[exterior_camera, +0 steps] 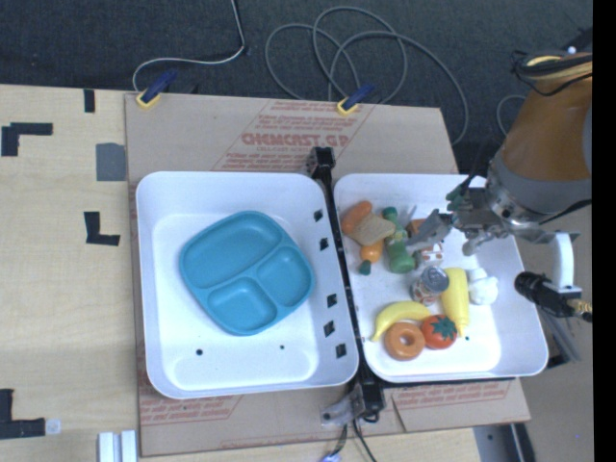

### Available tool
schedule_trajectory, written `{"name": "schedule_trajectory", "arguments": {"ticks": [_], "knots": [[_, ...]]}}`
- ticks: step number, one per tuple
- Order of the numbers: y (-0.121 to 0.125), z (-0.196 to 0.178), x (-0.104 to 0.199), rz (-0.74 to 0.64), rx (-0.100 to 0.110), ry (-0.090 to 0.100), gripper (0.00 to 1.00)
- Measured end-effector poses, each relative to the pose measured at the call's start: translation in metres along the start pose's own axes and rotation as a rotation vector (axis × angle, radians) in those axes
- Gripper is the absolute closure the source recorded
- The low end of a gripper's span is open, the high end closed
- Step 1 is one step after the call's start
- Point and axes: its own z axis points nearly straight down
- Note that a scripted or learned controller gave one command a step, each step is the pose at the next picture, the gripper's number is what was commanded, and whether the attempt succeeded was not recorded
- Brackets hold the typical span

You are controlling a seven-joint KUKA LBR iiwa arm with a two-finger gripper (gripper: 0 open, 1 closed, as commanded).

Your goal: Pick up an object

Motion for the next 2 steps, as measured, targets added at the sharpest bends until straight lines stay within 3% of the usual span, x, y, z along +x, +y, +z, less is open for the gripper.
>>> {"name": "schedule_trajectory", "arguments": {"ticks": [1, 2], "knots": [[0.068, 0.13, -0.026, 0.0, -0.019, -0.006, 0.0], [0.088, 0.139, -0.016, -0.002, -0.002, -0.007, 0.0]]}}
